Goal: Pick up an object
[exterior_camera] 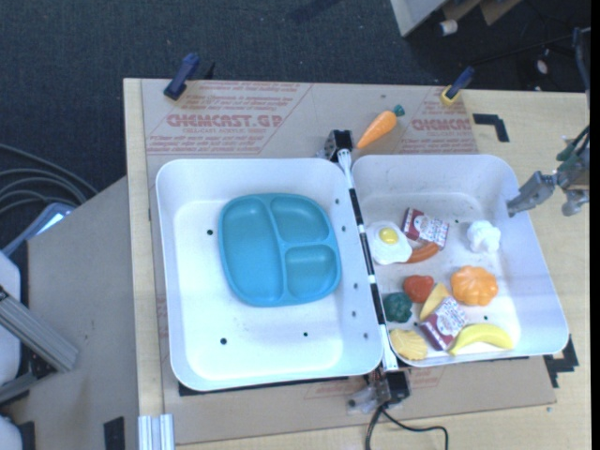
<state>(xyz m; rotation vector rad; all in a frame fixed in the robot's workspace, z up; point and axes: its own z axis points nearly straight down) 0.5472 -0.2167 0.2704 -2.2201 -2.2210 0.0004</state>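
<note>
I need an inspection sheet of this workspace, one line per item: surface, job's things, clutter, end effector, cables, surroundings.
Surface: bench with printed brown sheet, bearing left bin and right bin.
Job's things: in the right bin, fried egg, red packet, white piece, orange, banana, green piece, more toy food.
Clutter: blue divided plate in the left bin; toy carrot on the bench behind the bins; two clamps at the back edge.
End effector: above the right bin's right rim, holding nothing.
Cables: grey cables on the floor, left.
Surroundings: dark carpet.
</note>
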